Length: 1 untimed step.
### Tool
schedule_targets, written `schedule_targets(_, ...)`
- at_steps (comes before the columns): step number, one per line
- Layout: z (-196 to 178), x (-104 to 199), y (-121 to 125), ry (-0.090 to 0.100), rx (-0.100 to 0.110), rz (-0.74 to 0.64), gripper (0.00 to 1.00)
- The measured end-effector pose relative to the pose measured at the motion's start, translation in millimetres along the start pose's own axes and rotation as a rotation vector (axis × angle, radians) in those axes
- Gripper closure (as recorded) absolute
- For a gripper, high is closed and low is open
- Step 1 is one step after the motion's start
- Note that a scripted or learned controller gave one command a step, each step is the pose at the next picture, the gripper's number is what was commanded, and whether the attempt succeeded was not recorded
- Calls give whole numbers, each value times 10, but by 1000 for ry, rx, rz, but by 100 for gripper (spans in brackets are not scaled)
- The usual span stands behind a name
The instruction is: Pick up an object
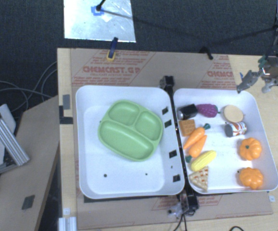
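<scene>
A dark carpeted floor surrounds a cardboard-covered bench (143, 64) seen from above, with a shiny square sheet (99, 13) lying on the floor beyond its far edge and loose cables trailing at the left.

Two shallow white bins sit side by side on the bench. The left bin (88, 177) holds a green divided plate (130, 130), lying flat and turned at an angle, with bare white floor around it.

The right bin (266, 143) is crowded with toy food. Along its left wall, from far to near, lie a black block (187, 111), a square cracker (187, 127), two carrots (195, 139) side by side and touching, a corn cob (203, 160) and a pizza slice (199, 178) at the near corner. A purple eggplant (206, 110) lies just beside the black block. Farther right are a round tan cookie (233, 113), a small can (235, 129) on its side just below it, and two orange pumpkins (250, 148) (251, 177) near the right wall, one behind the other.

The gripper (254, 78) hangs at the upper right, above the bench just outside the right bin's far corner, well apart from all the food. Nothing shows between its fingers, and whether they are spread or closed cannot be told.
</scene>
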State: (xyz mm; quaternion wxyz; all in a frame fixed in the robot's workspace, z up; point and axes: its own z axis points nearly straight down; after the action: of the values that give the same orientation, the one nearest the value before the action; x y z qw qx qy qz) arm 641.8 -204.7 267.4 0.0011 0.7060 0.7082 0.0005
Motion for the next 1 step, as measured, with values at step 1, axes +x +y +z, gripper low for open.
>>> schedule_targets(1,548,13,20,0,2,1,0)
